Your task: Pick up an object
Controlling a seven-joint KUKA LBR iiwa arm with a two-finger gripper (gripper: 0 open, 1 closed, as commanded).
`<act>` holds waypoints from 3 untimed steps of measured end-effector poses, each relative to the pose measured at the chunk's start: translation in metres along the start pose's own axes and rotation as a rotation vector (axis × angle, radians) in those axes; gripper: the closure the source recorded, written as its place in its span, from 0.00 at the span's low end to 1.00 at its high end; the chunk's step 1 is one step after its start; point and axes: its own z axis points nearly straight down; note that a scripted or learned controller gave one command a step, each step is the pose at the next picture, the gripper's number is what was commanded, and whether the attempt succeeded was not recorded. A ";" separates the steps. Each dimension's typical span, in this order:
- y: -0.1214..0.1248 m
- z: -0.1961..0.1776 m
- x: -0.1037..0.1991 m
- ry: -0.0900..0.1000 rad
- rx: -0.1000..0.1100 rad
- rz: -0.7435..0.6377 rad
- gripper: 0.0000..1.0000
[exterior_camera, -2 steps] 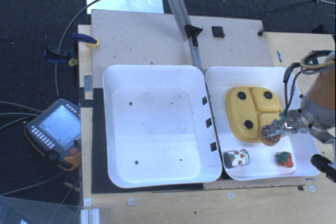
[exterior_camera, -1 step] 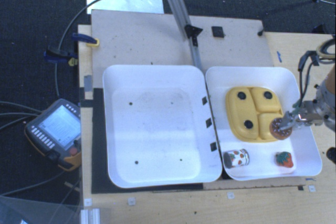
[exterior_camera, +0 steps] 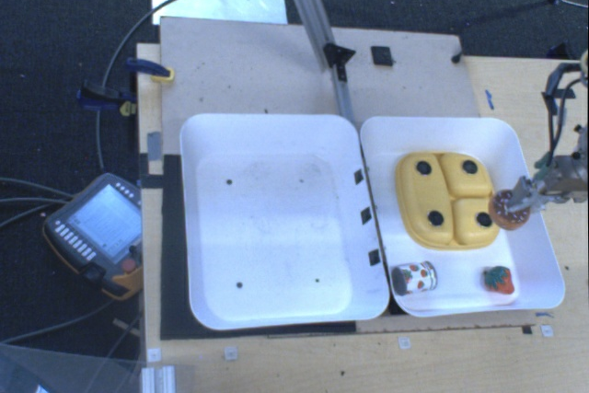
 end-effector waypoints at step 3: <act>0.060 0.029 0.157 0.004 0.005 -0.005 1.00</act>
